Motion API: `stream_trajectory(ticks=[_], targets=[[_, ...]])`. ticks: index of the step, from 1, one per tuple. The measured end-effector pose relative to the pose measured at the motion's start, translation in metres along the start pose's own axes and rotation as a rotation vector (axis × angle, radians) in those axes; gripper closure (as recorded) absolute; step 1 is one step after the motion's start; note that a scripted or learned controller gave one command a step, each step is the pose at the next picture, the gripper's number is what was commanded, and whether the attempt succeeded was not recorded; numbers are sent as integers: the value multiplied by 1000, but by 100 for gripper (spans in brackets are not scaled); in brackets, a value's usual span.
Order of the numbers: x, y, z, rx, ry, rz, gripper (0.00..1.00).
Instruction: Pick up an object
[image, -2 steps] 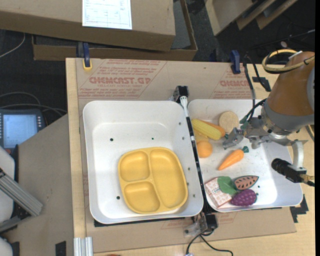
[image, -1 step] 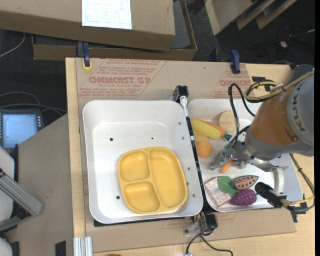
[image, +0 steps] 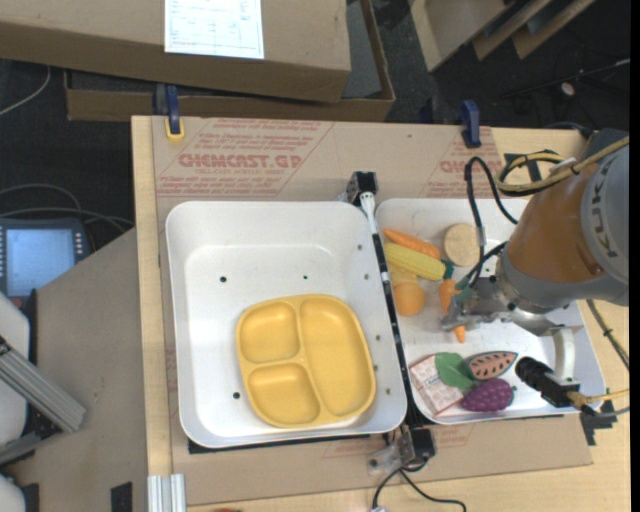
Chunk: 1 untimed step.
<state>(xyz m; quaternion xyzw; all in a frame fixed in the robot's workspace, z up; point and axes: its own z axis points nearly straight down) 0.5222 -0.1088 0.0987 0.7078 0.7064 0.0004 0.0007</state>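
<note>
Cardboard-covered bench (image: 250, 155) (red print), two white bins (image: 200, 300); jaws' state unclear.

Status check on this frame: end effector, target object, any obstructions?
End effector low in right white bin, over small orange carrot piece; grasp unconfirmed. Yellow corn cob and orange ball crowd close alongside.

The claw (image: 462, 312) hangs low in the right bin (image: 590, 372) beside an orange (image: 407, 297); yellow tray (image: 303, 359) lies left
</note>
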Motion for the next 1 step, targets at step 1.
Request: stream_trajectory(ticks=[1], targets=[[74,27,-91,-8,1,-10,100]])
